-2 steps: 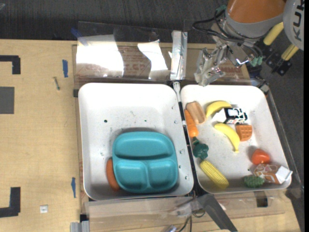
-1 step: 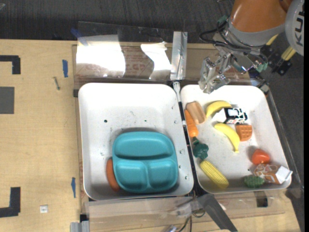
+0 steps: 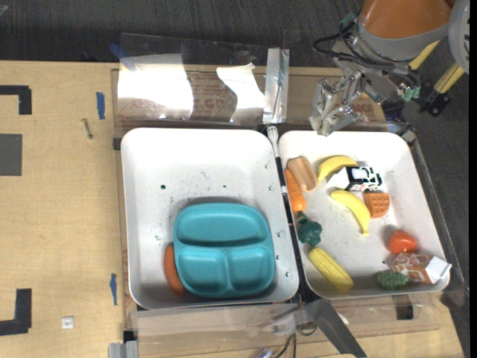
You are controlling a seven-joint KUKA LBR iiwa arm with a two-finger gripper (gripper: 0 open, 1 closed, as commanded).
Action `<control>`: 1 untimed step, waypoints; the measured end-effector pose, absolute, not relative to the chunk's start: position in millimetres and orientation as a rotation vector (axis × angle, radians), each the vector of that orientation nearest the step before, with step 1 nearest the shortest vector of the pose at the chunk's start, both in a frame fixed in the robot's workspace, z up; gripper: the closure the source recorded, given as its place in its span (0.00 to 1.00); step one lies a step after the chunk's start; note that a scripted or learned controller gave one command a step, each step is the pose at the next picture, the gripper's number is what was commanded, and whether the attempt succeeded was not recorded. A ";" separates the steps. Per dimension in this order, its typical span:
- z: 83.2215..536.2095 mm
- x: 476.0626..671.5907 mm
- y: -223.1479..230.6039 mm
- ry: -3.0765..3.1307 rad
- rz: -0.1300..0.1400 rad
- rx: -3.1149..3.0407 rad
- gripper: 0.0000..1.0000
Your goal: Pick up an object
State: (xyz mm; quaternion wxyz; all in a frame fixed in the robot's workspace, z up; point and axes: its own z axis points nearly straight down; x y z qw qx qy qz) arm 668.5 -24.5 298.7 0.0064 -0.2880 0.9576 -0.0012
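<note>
Yellow banana [image 3: 353,206] lies diagonally, seemingly tip lower-right.

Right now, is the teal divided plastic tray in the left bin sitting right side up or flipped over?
Right side up: the teal divided plastic tray shows three recessed compartments facing the camera, resting flat in the left white bin, partly covering an orange object.

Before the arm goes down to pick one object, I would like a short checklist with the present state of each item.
1. Gripper is above the right bin's far edge, not over any object: not ok.
2. Fingers open enough: cannot tell.
3. Nothing between the fingers: cannot tell.
4. Objects available in the right bin, such as the corn and tomato: ok.
5. The corn lies apart from its neighbours: ok.
6. The two bananas lie close to the black and white item; crowded target: not ok.
</note>
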 end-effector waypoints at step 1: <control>310.5 670.3 -23.6 2.987 -0.005 -0.895 1.00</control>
